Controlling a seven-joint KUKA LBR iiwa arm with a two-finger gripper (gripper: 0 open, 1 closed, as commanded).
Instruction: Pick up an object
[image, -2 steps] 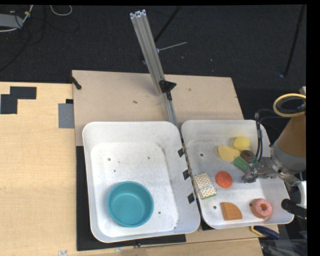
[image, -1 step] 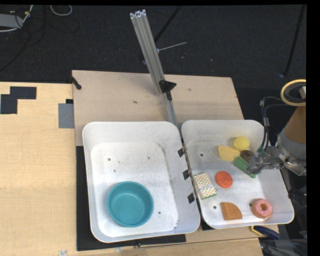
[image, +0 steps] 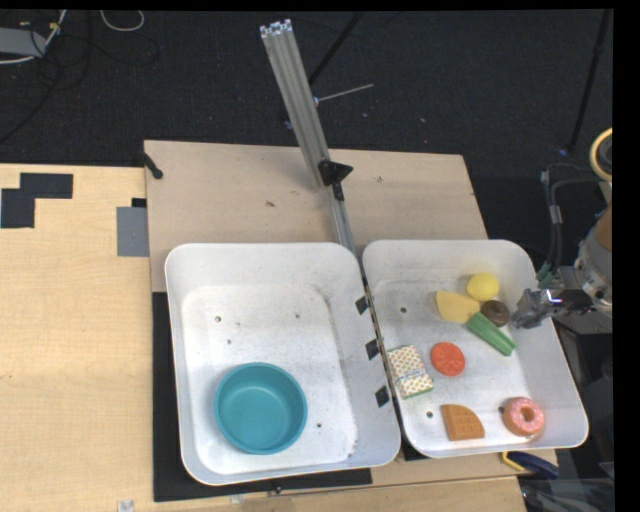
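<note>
My gripper (image: 530, 308) hovers beside the green pepper (image: 490, 335), grip state unclear; I'd pinch that light, stiff toy mid-length.

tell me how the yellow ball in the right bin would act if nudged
The yellow ball looks round, so it would probably roll. The yellow wedge close beside it might stop it on that side. Its smooth curve could slip from the pincer.

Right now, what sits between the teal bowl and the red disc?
In the camera view, the checkered block lies between the bowl and the red disc, just past the bins' shared rims.
</note>
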